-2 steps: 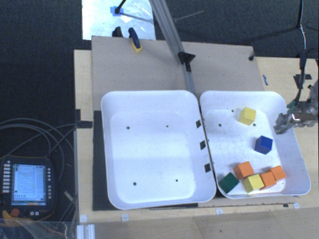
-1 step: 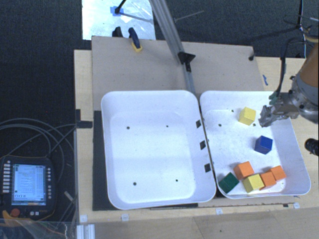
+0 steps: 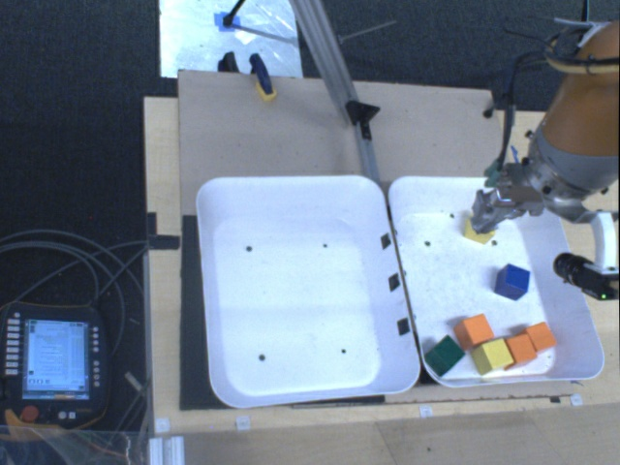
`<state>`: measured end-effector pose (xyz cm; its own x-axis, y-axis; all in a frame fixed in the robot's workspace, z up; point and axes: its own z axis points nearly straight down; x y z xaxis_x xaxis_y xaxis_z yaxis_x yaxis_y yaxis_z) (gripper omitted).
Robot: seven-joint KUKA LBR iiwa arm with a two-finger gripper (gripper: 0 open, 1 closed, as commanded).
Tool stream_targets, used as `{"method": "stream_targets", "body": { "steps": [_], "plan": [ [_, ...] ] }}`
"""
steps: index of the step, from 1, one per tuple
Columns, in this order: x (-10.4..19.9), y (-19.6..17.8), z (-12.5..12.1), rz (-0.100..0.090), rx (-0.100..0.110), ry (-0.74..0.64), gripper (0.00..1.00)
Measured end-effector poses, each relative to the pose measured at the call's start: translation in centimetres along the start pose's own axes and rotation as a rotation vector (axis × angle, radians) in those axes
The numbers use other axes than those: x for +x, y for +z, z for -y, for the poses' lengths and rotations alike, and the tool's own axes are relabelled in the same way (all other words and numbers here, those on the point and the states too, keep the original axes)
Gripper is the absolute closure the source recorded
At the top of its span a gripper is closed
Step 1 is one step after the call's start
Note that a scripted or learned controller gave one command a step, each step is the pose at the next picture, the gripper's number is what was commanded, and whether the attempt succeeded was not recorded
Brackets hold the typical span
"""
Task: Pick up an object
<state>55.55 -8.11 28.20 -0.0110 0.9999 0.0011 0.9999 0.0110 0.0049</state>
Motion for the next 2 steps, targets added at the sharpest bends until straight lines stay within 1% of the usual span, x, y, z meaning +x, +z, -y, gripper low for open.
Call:
{"method": "stream_targets", "body": {
  "steps": [1,2],
  "plan": [
    [4.3,1.7,-2.5,0.000,0.002,0.001,1.00],
    [8.8,1.2,-5.3,-0.001,0.000,0.001,1.00]
  ]
}}
